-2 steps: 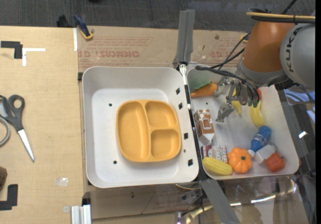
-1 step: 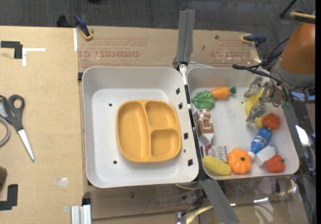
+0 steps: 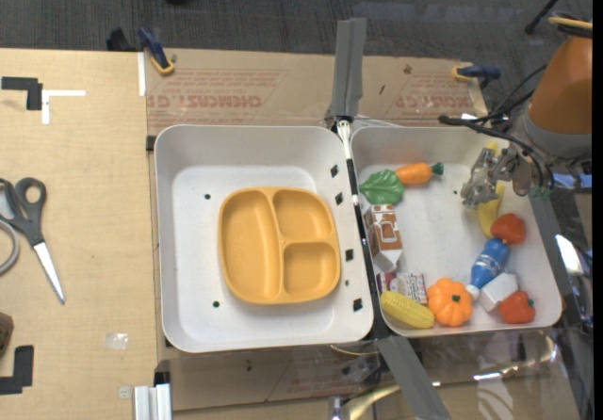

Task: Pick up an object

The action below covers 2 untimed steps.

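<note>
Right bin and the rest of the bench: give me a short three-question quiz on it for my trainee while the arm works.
1. True or false: the yellow tray lies in the left bin.
2. Which item lies nearest the gripper in the right bin? A. pumpkin B. banana C. corn
3. Fill in: outside the bins, on the bench at far left, lie the ____.

Key
1. True; the divided tray sits in the left bin.
2. B; the banana is just below the gripper, while the pumpkin and corn are at the bin's near edge.
3. Scissors.
</note>
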Tool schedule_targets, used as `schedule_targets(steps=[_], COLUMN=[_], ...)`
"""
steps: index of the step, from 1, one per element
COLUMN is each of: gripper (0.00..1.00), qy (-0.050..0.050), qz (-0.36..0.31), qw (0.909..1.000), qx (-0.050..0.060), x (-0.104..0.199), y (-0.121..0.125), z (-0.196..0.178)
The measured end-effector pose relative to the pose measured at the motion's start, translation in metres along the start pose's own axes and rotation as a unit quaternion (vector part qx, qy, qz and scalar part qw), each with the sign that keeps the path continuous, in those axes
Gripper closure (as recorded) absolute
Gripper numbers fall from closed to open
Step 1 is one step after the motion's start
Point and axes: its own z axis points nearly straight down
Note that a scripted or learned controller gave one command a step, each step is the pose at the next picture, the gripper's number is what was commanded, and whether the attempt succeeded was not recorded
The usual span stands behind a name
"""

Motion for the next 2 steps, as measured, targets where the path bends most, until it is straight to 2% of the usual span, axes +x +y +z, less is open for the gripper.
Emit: schedule_targets(steps=[1, 2], gripper=[1.00, 1.00], qy=[0.006, 0.008], qz=[0.137, 0.189], qw=[0.9906, 0.9820], qx=[0.001, 0.001], x=[0.043, 0.140], y=[0.075, 0.119], z=[-0.155, -0.150])
